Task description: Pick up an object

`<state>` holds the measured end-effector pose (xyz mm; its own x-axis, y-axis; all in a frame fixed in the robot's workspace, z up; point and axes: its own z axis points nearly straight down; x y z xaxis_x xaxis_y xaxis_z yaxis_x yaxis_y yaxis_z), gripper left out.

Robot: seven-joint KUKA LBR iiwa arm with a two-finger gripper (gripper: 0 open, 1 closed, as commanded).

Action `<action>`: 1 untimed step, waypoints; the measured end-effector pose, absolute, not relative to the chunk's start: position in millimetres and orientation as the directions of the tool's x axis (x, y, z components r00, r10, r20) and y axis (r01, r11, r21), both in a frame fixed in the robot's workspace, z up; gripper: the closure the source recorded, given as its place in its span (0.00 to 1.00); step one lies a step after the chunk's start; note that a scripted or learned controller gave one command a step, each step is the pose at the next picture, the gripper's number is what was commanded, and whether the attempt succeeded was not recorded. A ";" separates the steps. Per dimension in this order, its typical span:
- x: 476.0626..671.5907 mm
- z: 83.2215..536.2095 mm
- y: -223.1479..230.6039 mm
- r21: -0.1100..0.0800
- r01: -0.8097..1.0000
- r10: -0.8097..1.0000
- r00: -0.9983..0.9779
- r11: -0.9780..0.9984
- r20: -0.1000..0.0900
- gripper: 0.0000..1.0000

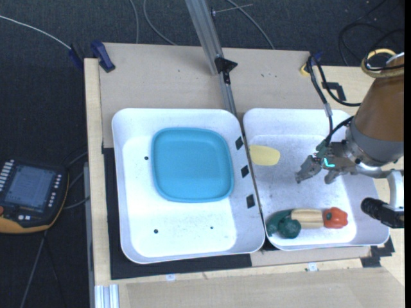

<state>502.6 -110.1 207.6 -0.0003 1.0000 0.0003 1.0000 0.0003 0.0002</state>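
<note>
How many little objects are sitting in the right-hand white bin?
4. A yellow piece lies near the right bin's left wall. Along its front edge, left to right: a dark green item, a tan stick-shaped piece, a red item. The arm may hide others.

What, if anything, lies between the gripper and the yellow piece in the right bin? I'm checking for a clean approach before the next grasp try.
Nothing visible does. The gripper hangs over the right bin, and only bare white floor lies between it and the yellow piece to its left in the view. The green, tan and red toys sit apart along the near wall.
</note>
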 end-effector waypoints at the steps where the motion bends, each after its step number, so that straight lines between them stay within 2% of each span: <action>1: 502.6 207.6 -110.1 0.000 1.000 1.000 0.000 0.000 0.000 0.00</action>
<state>502.6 -110.1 207.6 -0.0003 1.0000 0.0003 1.0000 0.0003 0.0001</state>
